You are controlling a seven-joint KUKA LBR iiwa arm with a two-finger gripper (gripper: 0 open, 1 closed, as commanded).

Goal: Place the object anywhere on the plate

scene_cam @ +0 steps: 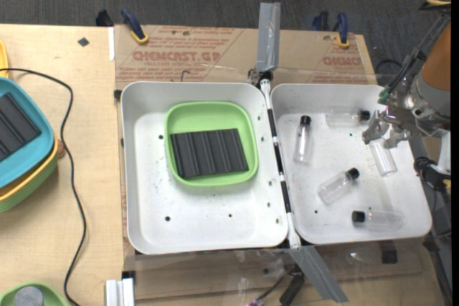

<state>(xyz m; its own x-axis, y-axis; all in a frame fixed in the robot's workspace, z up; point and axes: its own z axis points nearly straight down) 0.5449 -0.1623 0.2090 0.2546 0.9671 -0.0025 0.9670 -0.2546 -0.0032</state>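
A green plate [247,127] with a dark ribbed insert sits in the left bin [143,175]. My gripper [382,134] hangs over the right side of the right bin [409,226]. It is shut on the top end of a clear vial [384,159], which points down from between the fingers. The vial's cap is hidden by the fingers. The plate lies well to the left of the gripper, across the wall between the bins.
Several clear vials with black caps lie loose in the right bin: one upright-lying [303,140] near the left wall, one [346,116] at the back, one [336,185] in the middle, one [373,217] at the front. Blue and yellow trays [21,132] sit at far left.
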